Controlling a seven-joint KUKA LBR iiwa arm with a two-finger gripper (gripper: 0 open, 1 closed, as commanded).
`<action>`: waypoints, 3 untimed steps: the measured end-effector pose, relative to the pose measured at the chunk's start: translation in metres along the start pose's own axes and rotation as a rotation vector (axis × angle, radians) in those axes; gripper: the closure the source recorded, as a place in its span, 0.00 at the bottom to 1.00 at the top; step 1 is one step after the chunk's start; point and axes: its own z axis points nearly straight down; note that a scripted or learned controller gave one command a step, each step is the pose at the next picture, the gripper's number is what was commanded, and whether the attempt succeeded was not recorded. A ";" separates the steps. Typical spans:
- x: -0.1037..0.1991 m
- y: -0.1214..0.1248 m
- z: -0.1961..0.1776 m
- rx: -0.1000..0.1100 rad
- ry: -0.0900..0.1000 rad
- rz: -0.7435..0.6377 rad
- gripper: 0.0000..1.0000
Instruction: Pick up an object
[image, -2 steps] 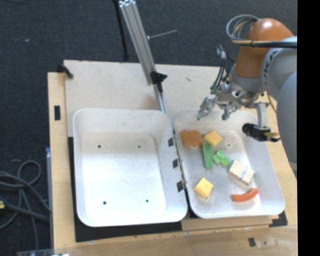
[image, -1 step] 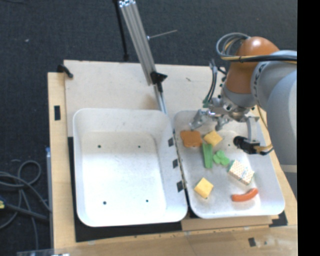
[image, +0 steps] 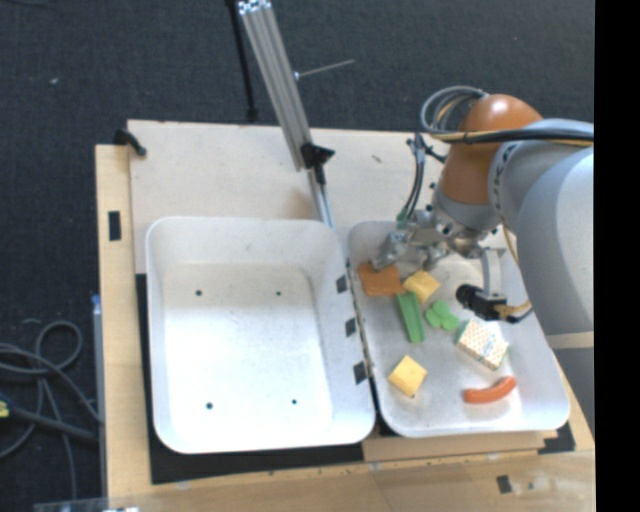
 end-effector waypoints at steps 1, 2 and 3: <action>-0.001 0.001 -0.013 -0.005 0.001 0.002 1.00; -0.010 0.006 -0.074 -0.006 0.003 0.002 1.00; -0.021 0.004 -0.128 -0.006 0.003 0.002 1.00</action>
